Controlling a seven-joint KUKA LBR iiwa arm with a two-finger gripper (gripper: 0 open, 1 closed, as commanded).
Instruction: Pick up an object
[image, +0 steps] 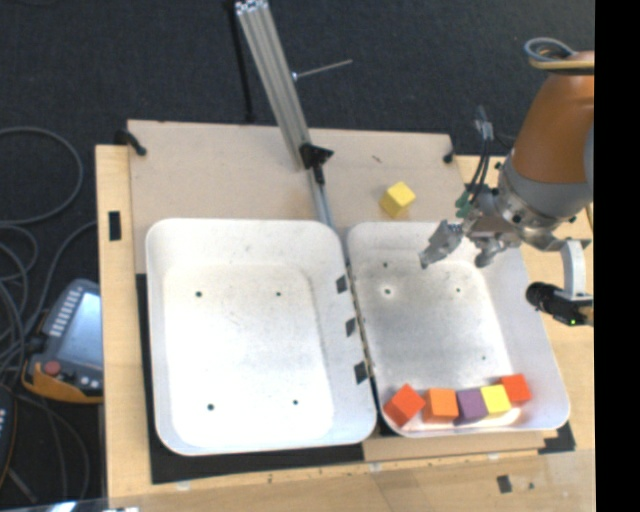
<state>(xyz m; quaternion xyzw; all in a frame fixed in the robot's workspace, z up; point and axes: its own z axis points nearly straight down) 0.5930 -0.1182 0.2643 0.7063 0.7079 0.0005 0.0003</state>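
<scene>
White plastic forms the two shallow bins that are set side by side on the counter (230, 175), the left bin (250, 235) being the larger in the view and the right bin (420, 330) lying under the arm. Five small blocks are lined up along the near edge of the right bin: a red-orange block (405, 403) at the left end, then an orange block (442, 402), a purple block (470, 404), a yellow block (496, 399) and a red block (516, 388) at the right end, each touching or just beside its neighbour. A sixth block, the yellow cube (398, 198), is seen on the bare counter beyond the far edge of the right bin, outside both bins. The gripper (462, 250) is held over the far right part of the right bin, well apart from the row of blocks and near the yellow cube without touching it. Its two fingers are spread apart, and nothing is seen between them. Above the gripper, the orange band (555, 125) of the arm is visible. A slanted metal rail (280, 85) is fixed at the far side of the counter, between the two bins.
</scene>
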